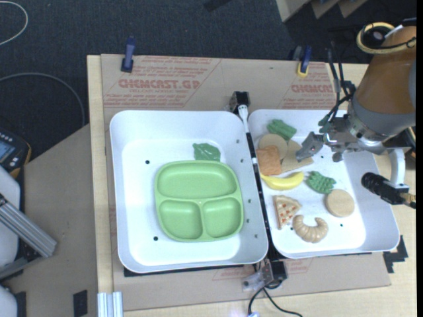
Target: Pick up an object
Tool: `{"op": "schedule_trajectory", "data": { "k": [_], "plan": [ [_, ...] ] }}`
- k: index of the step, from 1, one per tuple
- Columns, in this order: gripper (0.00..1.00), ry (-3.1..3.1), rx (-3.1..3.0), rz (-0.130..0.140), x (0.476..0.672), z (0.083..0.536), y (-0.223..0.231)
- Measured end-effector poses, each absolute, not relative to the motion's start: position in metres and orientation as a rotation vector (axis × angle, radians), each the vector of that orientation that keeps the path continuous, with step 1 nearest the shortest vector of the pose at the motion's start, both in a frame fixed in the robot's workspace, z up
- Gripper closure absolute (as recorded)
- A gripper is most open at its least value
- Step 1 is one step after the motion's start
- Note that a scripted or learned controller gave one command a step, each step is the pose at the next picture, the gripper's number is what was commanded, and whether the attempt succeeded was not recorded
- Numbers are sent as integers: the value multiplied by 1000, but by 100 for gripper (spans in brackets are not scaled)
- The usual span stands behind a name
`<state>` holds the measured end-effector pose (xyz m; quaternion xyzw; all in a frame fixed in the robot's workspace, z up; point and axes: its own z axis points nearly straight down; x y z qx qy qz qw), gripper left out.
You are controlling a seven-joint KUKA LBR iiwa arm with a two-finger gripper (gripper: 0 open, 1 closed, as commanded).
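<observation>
My pincer (309, 149) hangs over the right bin (377, 233), above its upper middle, and its grey fingers (305, 152) point left toward the divide between the two bins. How wide the pincer stands I cannot tell from this slant, and I see nothing gripped in it.

I take the banana (283, 180) as my landmark. It lies just below and left of my pincer tip. Touching it from above is a tan bread slice (269, 158), and beyond that, at the bin's far end, sits a dark green leafy piece (281, 129). Right of the banana lies another green piece (322, 182), with a round biscuit (340, 203) below and right of that. Below the banana rests a pizza slice (286, 211), and a croissant (310, 228) curls just to its right.

Left of the banana, across the divide, the left bin (129, 177) holds a green divided plate (198, 200), with a green lettuce piece (207, 152) at its far edge.
</observation>
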<state>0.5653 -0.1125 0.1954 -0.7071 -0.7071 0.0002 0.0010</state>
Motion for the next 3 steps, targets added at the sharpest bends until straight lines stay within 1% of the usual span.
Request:
{"op": "schedule_trajectory", "data": {
  "k": [1, 2, 3],
  "plan": [
    [0, -2224, -2222, -3, 510, 270, -96],
    [100, -2225, -2224, -4, 513, 278, -96],
    [100, -2224, -2204, 6, 477, 224, -2]
  ]
}}
